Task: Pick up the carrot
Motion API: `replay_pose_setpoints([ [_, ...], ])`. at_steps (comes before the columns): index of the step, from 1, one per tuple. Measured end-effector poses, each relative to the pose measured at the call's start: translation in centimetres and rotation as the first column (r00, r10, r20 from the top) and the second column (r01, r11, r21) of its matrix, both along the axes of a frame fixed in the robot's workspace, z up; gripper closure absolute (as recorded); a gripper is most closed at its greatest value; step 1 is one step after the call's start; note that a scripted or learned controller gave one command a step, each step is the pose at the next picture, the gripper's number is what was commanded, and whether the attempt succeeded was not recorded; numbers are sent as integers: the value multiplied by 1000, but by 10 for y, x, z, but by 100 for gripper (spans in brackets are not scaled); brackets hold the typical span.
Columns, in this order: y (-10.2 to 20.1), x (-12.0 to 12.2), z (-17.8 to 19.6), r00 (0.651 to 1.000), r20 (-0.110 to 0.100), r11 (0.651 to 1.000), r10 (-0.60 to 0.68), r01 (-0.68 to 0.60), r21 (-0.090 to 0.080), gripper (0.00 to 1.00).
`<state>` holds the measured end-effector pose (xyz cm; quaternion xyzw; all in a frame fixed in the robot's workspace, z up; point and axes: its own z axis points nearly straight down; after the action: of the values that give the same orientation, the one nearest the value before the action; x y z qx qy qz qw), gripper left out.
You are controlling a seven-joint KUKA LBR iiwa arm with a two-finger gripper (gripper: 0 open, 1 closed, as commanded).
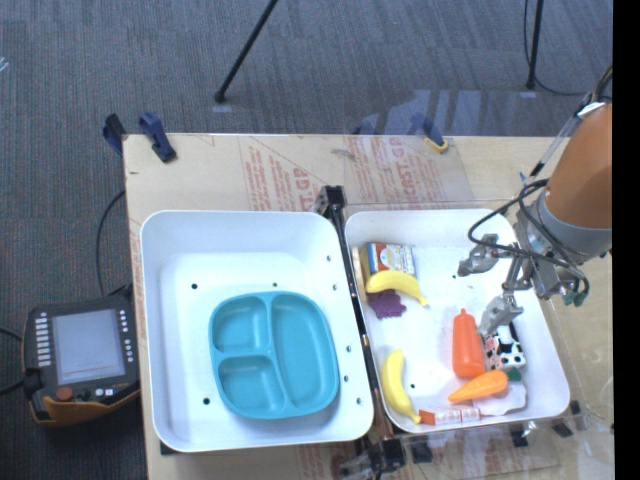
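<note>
Carrot (478, 386) light, stiff, smooth toy | grab mid-body across width | gripper (503, 313) jaws' state: cannot tell

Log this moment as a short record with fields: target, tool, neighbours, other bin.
target: carrot, lying near the right bin's front right corner
tool: tool above the carrot's bin, back from the carrot, nothing seen between its fingers
neighbours: orange bottle just left of the carrot, two bananas
other bin: left bin holds a blue divided plate
</note>
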<state>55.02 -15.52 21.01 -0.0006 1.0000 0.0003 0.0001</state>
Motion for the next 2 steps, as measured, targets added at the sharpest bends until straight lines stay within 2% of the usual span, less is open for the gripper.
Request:
replay_pose_setpoints([
  [1,-21,-62,-122,994,5,994,108,-108,0,0],
  [2,-17,-61,-113,993,4,993,115,-115,2,100],
])
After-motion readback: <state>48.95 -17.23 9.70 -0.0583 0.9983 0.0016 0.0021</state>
